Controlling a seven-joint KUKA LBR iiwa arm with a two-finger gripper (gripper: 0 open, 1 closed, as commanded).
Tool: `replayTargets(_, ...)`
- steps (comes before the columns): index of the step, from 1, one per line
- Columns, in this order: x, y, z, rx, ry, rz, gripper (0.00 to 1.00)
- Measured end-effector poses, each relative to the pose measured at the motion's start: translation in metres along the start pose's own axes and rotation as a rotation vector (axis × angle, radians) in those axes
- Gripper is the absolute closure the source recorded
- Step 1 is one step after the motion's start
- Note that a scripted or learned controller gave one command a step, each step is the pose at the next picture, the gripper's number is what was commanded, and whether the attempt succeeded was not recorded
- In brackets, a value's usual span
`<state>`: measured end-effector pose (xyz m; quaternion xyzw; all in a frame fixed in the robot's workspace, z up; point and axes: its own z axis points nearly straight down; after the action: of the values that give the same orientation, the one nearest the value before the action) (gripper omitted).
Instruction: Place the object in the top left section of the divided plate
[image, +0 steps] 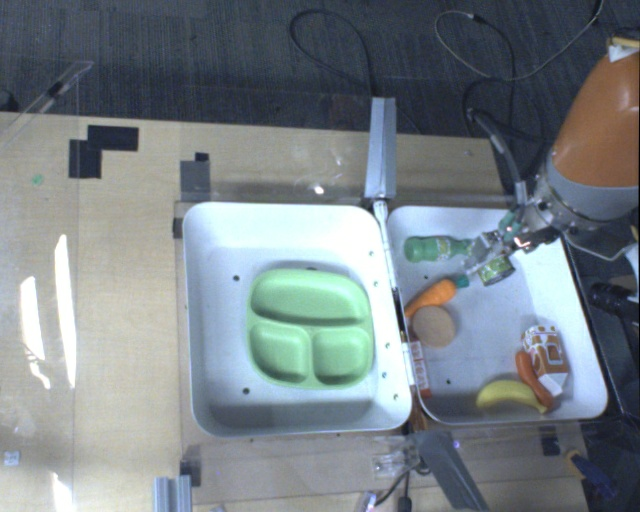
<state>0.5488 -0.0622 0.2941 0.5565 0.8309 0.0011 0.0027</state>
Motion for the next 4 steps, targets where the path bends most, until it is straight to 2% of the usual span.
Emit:
replayTargets(1, -0.037, 0.000, 0.000, 0.001, -0.001, 0.059, 1.00)
replayTargets(2, 0.032, 0.036, 0.078, 0.004, 0.003, -0.087, 1.00)
replayTargets(3, 0.067, 0.033, 0.111, 0.004, 0.003, -0.103, 1.00)
replayTargets(4, 0.140, 0.046, 0.099, 0.002, 0.004, -0.323, 1.00)
